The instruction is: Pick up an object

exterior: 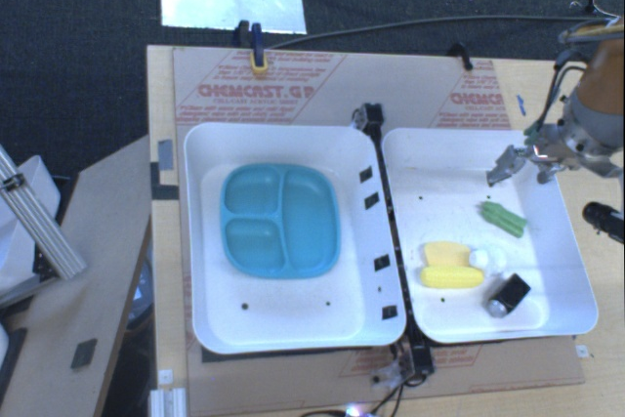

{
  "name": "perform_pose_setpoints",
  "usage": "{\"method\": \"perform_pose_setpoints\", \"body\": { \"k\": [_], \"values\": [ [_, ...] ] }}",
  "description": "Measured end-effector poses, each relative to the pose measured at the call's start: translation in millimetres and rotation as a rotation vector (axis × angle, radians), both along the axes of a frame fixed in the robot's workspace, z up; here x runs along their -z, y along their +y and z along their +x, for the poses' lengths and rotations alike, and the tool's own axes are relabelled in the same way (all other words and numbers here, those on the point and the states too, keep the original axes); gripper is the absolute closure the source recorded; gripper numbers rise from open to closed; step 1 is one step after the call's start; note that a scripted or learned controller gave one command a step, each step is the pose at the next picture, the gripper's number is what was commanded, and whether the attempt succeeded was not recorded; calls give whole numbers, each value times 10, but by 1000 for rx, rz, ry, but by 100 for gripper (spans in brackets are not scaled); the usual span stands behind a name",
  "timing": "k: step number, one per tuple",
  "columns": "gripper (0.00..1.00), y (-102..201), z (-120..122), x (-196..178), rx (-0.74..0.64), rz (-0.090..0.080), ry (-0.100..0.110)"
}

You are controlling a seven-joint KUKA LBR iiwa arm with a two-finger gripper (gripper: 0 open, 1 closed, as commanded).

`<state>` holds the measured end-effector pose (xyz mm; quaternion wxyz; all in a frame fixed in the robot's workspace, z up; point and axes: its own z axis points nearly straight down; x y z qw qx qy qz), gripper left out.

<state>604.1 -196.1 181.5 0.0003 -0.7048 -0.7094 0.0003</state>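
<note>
Nearest the camera, a black block [508, 293] lies in the right bin [576, 308]. Gripper [527, 163] hangs spread and empty above a green pod [503, 218]; approach step, descent needed next.

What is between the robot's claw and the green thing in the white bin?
Nothing. In the camera view, bare white bin floor lies between the gripper and the green object, which sits just below it.

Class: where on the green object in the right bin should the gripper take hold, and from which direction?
Grip the green object across its narrow middle, descending from above: it lies flat and elongated, slanted, apart from the other items.
</note>
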Motion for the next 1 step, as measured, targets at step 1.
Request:
{"method": "perform_pose_setpoints", "body": {
  "k": [1],
  "values": [
    [0,-3,-51,618,5,1,2]
  ]
}}
